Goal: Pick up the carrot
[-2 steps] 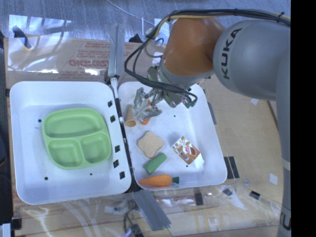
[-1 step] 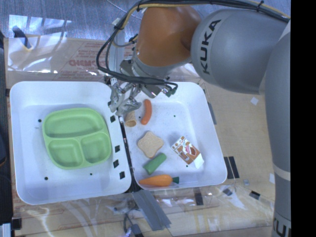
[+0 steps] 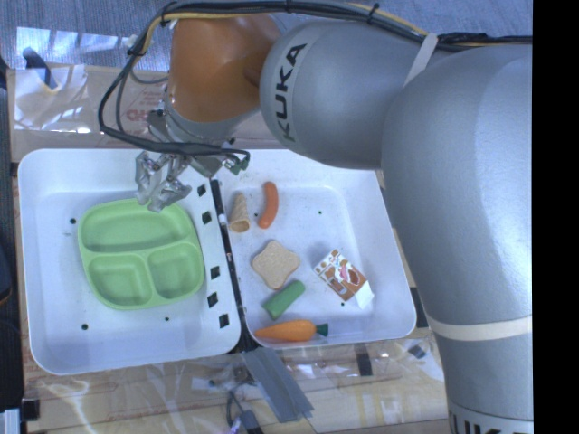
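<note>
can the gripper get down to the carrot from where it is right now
Probably yes. The carrot lies uncovered at the near edge of the right bin, apart from the green piece beside it. The gripper hangs over the left bin's green tray, so it must cross over first.

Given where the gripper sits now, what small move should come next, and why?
Probably carry the gripper across the divider toward the near edge of the right bin. It hangs over the left bin at the green tray's far edge, while the carrot lies in the right bin's near-left corner, untouched.
</note>
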